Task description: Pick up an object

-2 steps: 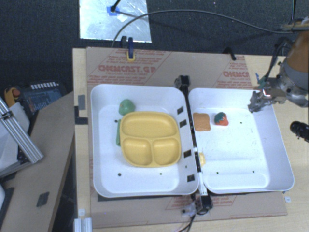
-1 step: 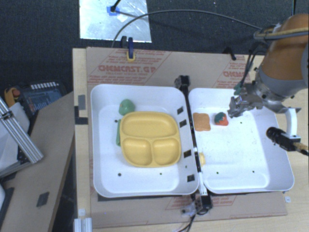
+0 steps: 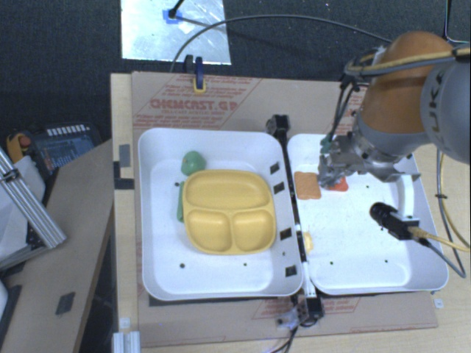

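Fingers: state cannot be told — the gripper [image 3: 333, 173] is low in the right bin [image 3: 368, 271], its tip buried under the wrist housing; a red object [image 3: 338, 185] lies at its lower edge, touching or just under it; an orange flat piece [image 3: 307, 185] sits just beside, toward the divider; judged a descent onto the red item, not a confirmed hold; a small yellow piece [image 3: 305, 241] rests by the divider, well apart; left bin [image 3: 158, 271] carries a yellow divided tray [image 3: 227, 212] with a green object [image 3: 193, 162] at its upper-left corner — untouched, out of the arm's present reach line.
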`<control>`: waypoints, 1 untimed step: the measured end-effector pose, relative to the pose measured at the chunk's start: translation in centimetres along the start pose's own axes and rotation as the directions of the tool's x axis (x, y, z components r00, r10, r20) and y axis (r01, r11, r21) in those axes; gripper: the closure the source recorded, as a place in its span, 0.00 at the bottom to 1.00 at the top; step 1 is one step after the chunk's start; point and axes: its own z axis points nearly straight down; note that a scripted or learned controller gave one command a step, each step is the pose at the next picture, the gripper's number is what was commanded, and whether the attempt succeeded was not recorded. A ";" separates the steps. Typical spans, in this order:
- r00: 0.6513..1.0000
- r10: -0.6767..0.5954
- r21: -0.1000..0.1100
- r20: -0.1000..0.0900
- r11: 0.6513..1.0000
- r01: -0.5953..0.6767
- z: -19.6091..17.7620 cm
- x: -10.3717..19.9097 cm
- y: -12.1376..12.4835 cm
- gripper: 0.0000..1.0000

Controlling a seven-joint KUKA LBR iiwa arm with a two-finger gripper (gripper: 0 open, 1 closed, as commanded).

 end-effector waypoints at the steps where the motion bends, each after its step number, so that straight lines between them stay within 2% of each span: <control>1: 1.000 0.000 -0.002 0.000 1.000 0.000 -0.3 5.1 0.4 1.00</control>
